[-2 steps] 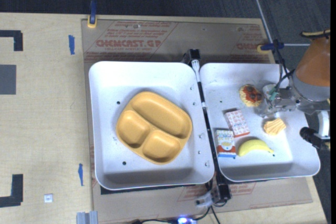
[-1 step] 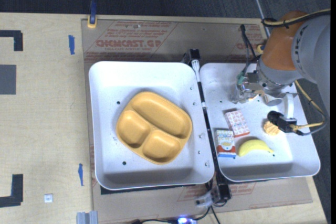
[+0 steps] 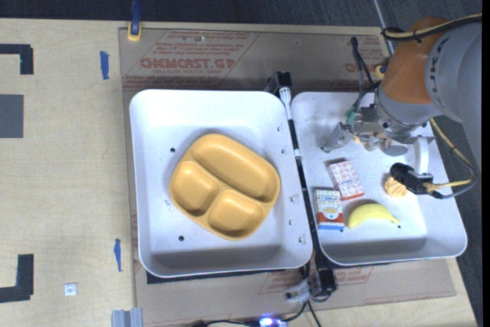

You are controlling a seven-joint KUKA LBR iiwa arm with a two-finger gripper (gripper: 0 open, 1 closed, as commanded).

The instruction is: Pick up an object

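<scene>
The right bin (image 3: 452, 233) holds several small items. A yellow banana (image 3: 372, 215) lies near its front wall. Left of the banana stands a small white and red carton (image 3: 328, 208), and behind it lies a red-patterned packet (image 3: 346, 178). A small yellow-orange piece (image 3: 395, 185) sits at the right beside a black part. My gripper (image 3: 373, 131) hangs over the back half of this bin, below the orange wrist band (image 3: 404, 76). It is behind the packet and apart from it. A grey shape (image 3: 334, 138) sticks out at its left.
In the left bin (image 3: 149, 165) rests a large yellow divided plate (image 3: 223, 184). A black rail (image 3: 295, 157) runs between the two bins. Cables (image 3: 452, 184) trail along the right bin's right side. The grey arm (image 3: 459, 73) comes in over the back right corner.
</scene>
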